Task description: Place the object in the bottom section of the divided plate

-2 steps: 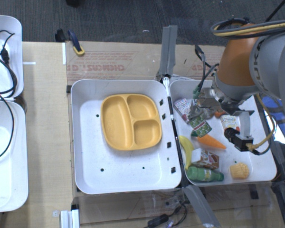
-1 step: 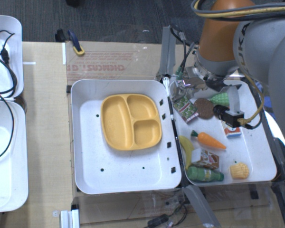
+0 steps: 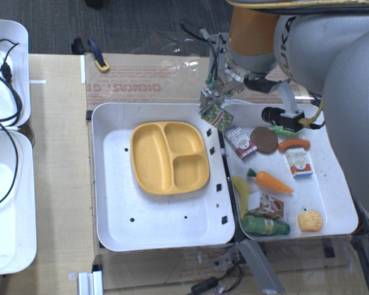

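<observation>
A small green packet [image 3: 216, 117] hangs at the tip of the gripper [image 3: 212, 103], above the rims where the two white bins meet, near their far corner. It appears pinched between the fingers, so I judge the gripper closed on it, though the packet is small and half hidden by the fingers, so the hold is not certain.

The yellow divided plate [image 3: 170, 157] lies in the left bin [image 3: 111, 226], to the left of the packet and nearer the camera. Its one long section runs along its left side; two smaller ones sit on its right. The lower right section [image 3: 189, 172] is the likely target, and it lies almost straight toward the camera from the gripper, just a little left. So the coming move is a short carry over the bin rim, then down.

The right bin [image 3: 338, 165] holds a carrot [image 3: 274, 181], a green bottle [image 3: 265, 225], a corn piece [image 3: 310, 220] and other toy foods.
</observation>
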Available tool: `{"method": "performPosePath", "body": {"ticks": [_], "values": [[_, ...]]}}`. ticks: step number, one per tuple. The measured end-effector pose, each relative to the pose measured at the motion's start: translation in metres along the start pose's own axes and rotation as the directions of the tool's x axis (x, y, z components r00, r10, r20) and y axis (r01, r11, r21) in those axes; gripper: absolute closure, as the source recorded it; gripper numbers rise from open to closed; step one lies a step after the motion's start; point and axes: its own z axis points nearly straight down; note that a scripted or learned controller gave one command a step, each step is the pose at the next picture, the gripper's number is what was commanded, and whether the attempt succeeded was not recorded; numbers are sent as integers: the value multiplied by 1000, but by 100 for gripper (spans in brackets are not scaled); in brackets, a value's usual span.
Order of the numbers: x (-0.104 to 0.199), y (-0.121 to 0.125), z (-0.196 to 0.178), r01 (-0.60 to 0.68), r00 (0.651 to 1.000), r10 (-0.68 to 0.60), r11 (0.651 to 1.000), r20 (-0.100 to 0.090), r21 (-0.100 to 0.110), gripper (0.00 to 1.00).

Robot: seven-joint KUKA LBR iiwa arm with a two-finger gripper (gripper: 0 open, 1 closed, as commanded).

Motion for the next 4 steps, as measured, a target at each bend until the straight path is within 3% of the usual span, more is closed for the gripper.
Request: {"method": "performPosePath", "body": {"ticks": [1,2,3,4], "values": [[-23,-11,-34,126,992,-126,992,1,-2,100],[50,25,-2,224,975,-224,975,-2,0,100],[104,49,-46,176,984,-176,984,0,-2,100],[104,49,-45,176,984,-176,984,0,-2,0]]}}
